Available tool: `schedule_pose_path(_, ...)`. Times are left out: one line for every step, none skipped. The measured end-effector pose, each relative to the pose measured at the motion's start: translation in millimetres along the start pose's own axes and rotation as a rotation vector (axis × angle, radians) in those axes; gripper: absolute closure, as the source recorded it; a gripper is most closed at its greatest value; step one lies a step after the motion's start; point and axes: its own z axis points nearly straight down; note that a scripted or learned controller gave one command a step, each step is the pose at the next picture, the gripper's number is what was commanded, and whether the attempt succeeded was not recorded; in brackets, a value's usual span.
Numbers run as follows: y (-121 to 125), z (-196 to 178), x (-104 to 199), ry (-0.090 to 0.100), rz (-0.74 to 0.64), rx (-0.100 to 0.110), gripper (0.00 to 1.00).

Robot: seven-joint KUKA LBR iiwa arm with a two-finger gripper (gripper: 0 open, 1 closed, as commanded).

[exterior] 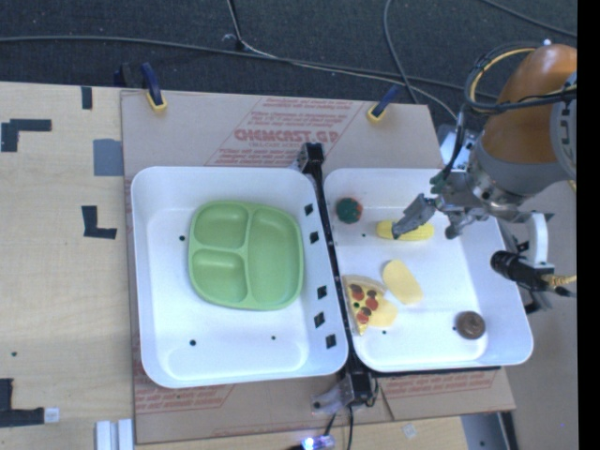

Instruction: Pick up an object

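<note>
The right bin [497,345] holds several small toys. A yellow banana-like piece [418,233] lies near its back. A small green ball [349,210] sits to that piece's left. A pale yellow wedge [403,281], a pizza slice [367,305] and a brown round piece [470,324] lie nearer the front. My gripper [428,231] hangs over the banana-like piece, open. One finger [411,220] slants down onto the piece's left end and the other stands to its right. Nothing is held between them.
The left bin [150,279] carries a green divided plate [247,255]. A black divider [323,251] runs between the bins. Cables cross the dark floor behind, and the arm's orange band [539,73] stands at the right.
</note>
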Motion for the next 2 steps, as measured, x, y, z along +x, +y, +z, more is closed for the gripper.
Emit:
schedule_pose_path(2.6, -7.5, 0.4, -0.002, -0.003, -0.013, 0.00)
schedule_pose_path(-1.2, 55.9, -2.1, -0.002, -0.002, -0.008, 0.00)
